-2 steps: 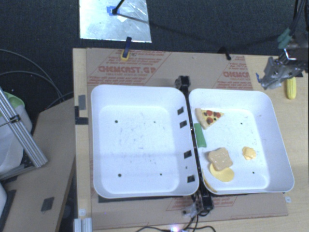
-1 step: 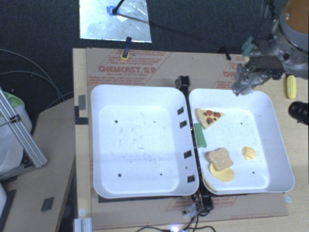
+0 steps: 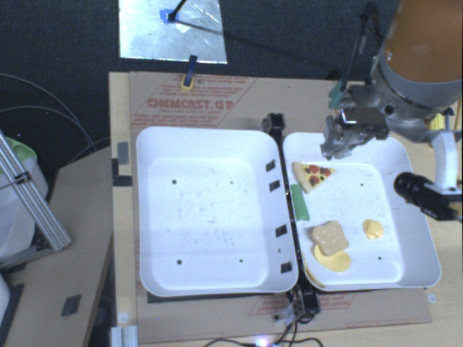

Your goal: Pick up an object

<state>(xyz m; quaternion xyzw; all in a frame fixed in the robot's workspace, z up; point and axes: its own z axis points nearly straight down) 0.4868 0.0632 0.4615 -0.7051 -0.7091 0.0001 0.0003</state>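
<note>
We see the gripper (image 3: 334,149) hovering over the far edge of the right bin (image 3: 412,266). Whether it is open or closed we cannot tell. The pizza slice (image 3: 312,175) lies just below and left of it, untouched. Nearer us sit a toast piece (image 3: 329,237), a yellow disc (image 3: 333,260) and a small yellow bit (image 3: 373,229).

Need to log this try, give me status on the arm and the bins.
Gripper above right bin far edge, nothing seen held. Pizza slice nearest. Nothing blocking.
</note>
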